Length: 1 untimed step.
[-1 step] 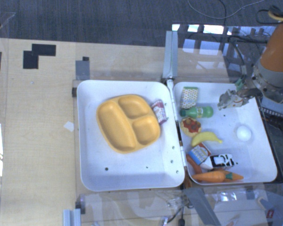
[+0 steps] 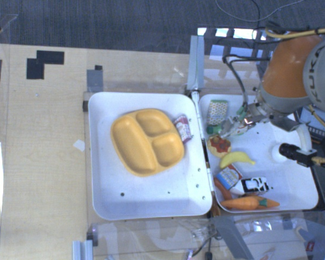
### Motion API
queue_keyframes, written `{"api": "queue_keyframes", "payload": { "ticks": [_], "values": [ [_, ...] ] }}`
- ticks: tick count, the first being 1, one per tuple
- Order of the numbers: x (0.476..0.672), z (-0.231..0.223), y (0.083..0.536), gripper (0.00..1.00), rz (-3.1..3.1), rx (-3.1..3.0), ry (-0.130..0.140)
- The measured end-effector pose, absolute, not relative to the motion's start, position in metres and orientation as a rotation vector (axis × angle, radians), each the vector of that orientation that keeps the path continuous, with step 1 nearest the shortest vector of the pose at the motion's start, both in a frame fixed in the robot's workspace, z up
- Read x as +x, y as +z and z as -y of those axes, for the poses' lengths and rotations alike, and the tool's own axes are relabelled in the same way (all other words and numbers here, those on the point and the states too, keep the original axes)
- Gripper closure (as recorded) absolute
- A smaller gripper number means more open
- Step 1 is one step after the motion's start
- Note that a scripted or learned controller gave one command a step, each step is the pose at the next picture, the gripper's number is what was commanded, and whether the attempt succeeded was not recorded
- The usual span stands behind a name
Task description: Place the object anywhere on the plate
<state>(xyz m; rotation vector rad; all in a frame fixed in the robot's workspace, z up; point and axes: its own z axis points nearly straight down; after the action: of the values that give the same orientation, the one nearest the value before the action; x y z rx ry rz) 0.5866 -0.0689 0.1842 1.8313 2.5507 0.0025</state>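
Note:
A yellow three-compartment plate [image 2: 146, 141] lies in the left bin [image 2: 146, 199]. A small red and white packet [image 2: 182, 128] rests against the plate's right rim. My gripper [image 2: 233, 126] is low over the upper left part of the right bin [image 2: 292, 172], beside a small green item [image 2: 213, 129] and just above a red strawberry-like toy [image 2: 220, 144]. Whether anything sits in the gripper is hidden from this angle.
The right bin also holds a green mesh pouch [image 2: 218, 110], a banana [image 2: 237, 158], a blue and red box [image 2: 228, 177], a small black and white car [image 2: 254, 185] and a carrot [image 2: 248, 203]. The divider between the bins runs by x 395.

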Motion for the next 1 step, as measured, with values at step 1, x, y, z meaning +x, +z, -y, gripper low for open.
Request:
{"api": "queue_keyframes", "payload": {
  "ticks": [1],
  "values": [
    [0.5584,0.0971,0.1384,1.0,-2.549,1.835,0.002]
  ]
}}
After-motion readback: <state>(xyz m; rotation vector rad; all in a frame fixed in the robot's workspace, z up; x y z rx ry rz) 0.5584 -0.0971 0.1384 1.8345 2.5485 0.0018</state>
